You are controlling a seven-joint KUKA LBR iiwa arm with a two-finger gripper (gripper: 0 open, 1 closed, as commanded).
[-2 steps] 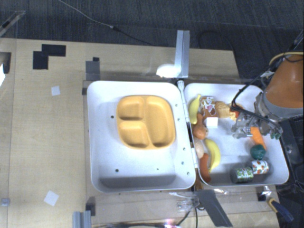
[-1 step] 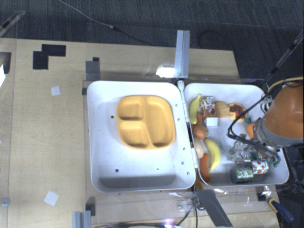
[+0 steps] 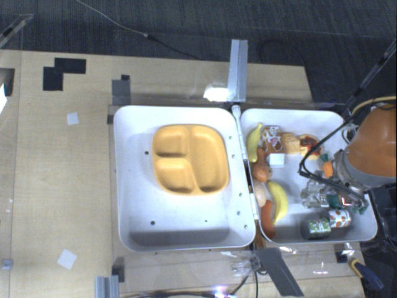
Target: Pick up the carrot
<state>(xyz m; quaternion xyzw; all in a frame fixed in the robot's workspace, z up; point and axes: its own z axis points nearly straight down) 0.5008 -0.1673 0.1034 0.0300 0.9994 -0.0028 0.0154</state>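
Note:
In the right bin (image 3: 366, 231), a small orange piece with a bit of green at its top, which I take for the carrot (image 3: 327, 166), lies near the right side. The wrist and a black cable hide part of it. The arm's orange band (image 3: 378, 143) hangs over the bin's right edge. My gripper (image 3: 317, 195) points down-left into the bin, just below the carrot and above a can (image 3: 319, 228). I see nothing clearly held in it.
The right bin also holds two bananas (image 3: 254, 143) (image 3: 279, 200), a brown round item (image 3: 263, 173), a reddish-orange item (image 3: 268, 215), snack packets (image 3: 273, 138) and a second can (image 3: 340, 217). A yellow divided plate (image 3: 188, 159) sits in the left bin (image 3: 136, 185).

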